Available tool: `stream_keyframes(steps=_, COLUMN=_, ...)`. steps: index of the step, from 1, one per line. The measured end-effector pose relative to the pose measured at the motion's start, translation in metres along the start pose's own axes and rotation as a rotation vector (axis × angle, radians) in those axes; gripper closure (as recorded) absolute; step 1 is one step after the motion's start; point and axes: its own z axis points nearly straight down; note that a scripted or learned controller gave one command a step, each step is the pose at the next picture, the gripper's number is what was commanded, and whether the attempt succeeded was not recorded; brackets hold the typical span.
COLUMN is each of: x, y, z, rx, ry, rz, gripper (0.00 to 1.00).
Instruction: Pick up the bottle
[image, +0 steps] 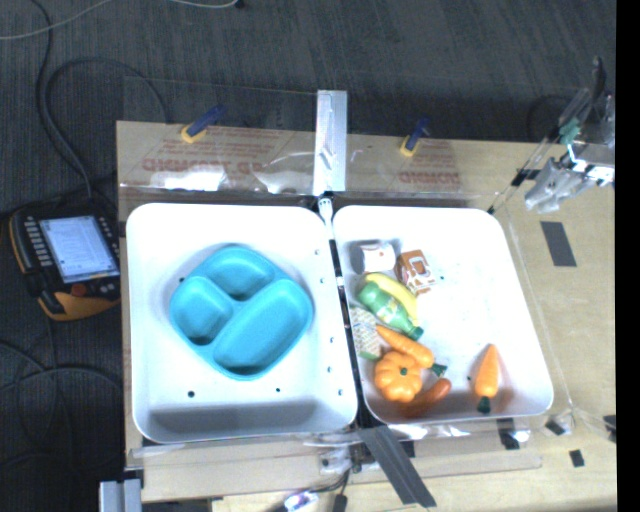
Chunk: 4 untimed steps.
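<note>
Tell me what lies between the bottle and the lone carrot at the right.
Mostly bare bin floor. In the camera view the green bottle sits in the pile at the left of the right bin; the lone carrot lies apart.

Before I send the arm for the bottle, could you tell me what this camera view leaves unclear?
- Gripper: at the view's right edge, small and blurred; finger state unreadable.
- Green bottle: partly covered by the banana and carrot; its full outline is hidden.
- Small carton: label too small to read.

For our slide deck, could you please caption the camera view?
Green bottle lies among toy food in the right bin; blue sectioned tray fills the left bin; gripper waits off right.
</note>
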Motion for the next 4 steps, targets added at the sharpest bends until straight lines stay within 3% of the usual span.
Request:
stream_keyframes(steps=1, x=0.001, y=-0.027, z=-0.037, rx=0.0, ry=0.001, rz=-0.044, gripper=1.0)
stream_keyframes(steps=2, x=-0.007, y=-0.128, z=-0.051, rx=0.0, ry=0.001, rz=-0.045, gripper=1.0)
stream_keyframes(steps=3, x=-0.009, y=-0.128, z=-0.055, rx=0.0, ry=0.003, rz=0.012, gripper=1.0)
stream_keyframes(steps=4, x=-0.009, y=-0.128, z=-0.046, rx=-0.001, ry=-0.001, rz=-0.122, gripper=1.0)
